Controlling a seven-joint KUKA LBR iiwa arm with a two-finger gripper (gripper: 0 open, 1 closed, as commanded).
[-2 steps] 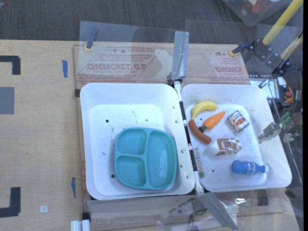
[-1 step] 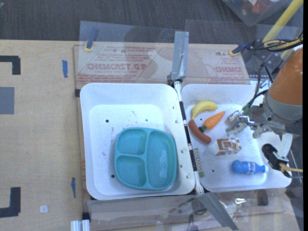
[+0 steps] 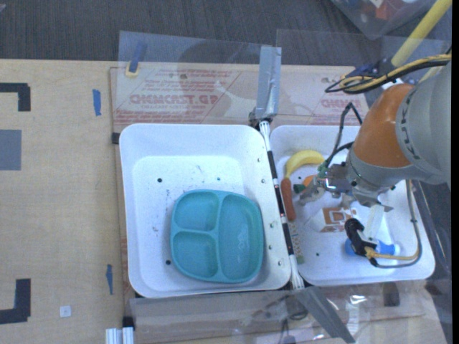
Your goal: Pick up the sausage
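From my station, starting at the left, I see the left shallow white plastic bin [image 3: 136, 192] holding a teal three-compartment plastic tray [image 3: 216, 236], which sits toward the bin's near right corner, its right edge close to the wall that divides the two bins.

Just past that divider, in the right shallow white plastic bin [image 3: 315, 264], the reddish-brown sausage [image 3: 287, 198] lies hard against the bin's left wall. Its long axis runs roughly parallel to that wall, one end pointing away toward the far side of the bench, the other toward the near side. There is almost no room on its left; open white floor shows to its right and nearer to me.

Beyond its far end sits a yellow curved banana [image 3: 304, 160], near the far left corner.

Further right, the two-finger gripper [image 3: 336, 201] hangs below the grey arm's orange band [image 3: 380, 131], over the middle of the right bin, apart from the sausage. I cannot tell whether its fingers are spread or together.
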